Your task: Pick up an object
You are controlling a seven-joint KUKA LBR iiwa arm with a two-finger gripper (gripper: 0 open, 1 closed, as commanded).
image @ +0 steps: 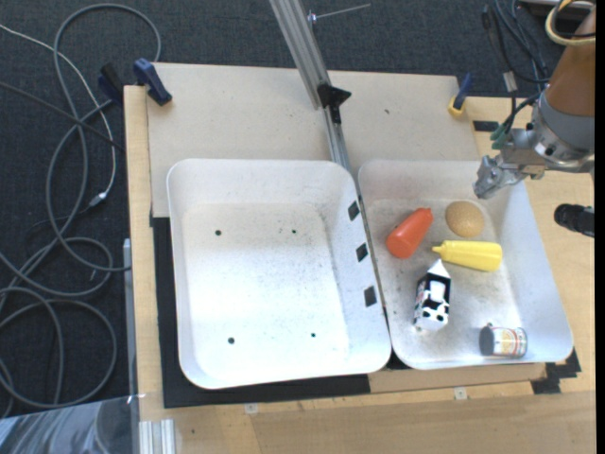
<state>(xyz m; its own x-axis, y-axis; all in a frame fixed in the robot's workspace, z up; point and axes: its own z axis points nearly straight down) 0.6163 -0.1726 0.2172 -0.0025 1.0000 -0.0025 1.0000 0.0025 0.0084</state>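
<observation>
The right bin holds an orange-red carrot-like piece, a tan round potato, a yellow banana-shaped toy, a black-and-white milk carton and a small can lying on its side. My gripper hangs above the bin's far right corner, just up and right of the potato, with nothing visibly held. The angle hides how its tips stand.
The left bin sits beside the right one, split by a ridge with black clips. A metal pole slants over the bench's back. Blue clamps and cables lie at the left.
</observation>
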